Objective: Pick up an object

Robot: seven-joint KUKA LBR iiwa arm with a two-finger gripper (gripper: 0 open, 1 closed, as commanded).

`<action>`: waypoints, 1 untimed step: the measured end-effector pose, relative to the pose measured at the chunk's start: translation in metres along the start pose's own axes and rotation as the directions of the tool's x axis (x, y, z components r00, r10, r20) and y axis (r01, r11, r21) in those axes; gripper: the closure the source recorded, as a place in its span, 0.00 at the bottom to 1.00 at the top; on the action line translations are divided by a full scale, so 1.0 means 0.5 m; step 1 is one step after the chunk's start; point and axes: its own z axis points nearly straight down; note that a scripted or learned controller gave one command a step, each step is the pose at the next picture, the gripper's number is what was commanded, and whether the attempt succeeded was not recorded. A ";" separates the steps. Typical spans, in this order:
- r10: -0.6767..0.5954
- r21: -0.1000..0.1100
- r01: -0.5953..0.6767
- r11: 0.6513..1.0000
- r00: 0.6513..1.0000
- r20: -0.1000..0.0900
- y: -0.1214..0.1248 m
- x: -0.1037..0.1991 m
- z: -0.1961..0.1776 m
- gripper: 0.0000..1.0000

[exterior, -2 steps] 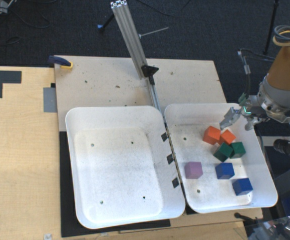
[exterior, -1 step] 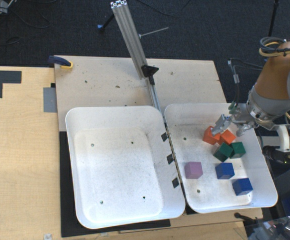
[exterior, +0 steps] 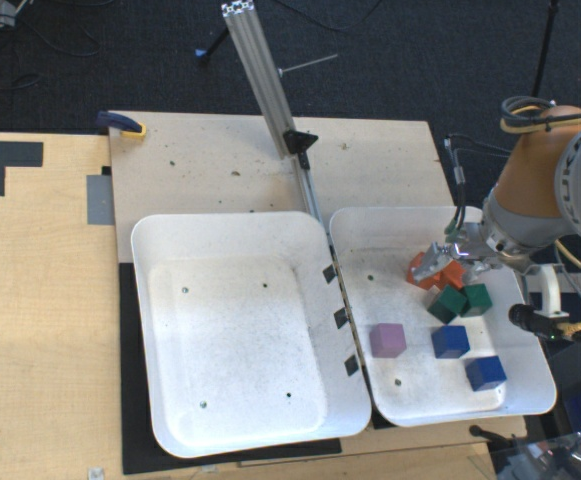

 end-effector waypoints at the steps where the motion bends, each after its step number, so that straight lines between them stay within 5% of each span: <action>1: 0.001 -0.031 -0.001 1.000 1.000 0.009 0.015 -0.004 0.032 0.00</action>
